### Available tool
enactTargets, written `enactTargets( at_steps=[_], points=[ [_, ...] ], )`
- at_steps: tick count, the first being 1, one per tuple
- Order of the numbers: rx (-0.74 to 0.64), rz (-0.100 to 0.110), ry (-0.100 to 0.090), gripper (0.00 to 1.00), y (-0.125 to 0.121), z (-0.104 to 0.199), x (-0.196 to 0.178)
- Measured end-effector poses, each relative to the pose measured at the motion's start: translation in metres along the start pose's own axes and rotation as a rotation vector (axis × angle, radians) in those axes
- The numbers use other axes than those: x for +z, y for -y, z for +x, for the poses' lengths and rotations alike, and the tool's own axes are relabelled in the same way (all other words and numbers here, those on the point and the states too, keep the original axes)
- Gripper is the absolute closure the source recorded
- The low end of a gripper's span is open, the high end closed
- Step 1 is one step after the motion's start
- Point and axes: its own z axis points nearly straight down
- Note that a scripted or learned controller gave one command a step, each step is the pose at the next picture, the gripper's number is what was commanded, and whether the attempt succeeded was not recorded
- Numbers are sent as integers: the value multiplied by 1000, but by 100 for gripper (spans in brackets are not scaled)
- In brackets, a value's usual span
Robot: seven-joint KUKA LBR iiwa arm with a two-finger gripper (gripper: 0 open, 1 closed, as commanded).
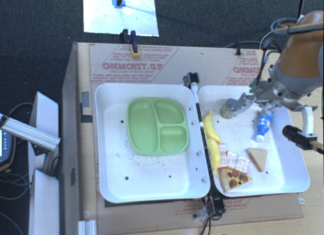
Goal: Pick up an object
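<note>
Colours across both bins and the counter

Left bin (114, 178) white, speckled with dark spots; divided plate (157, 126) pale green. Right bin (293, 175) white: banana (211, 127) yellow, bottle (262, 126) blue and white, pizza slice (233, 179) orange-yellow with dark red rounds, bread wedge (257, 158) tan, small packet (236, 161) white with red print, can (228, 110) dull grey-green. Counter (152, 64) light tan with red lettering. Arm (302, 51) orange over grey; tool (243, 102) grey. Floor (40, 26) dark, with a pale sheet (119, 6) on it.
</note>
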Motion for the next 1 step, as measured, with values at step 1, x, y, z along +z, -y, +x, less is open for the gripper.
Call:
enactTargets(
  at_steps=[1],
  points=[
    [1,2,0,0,-50,-17,92]
  ],
)
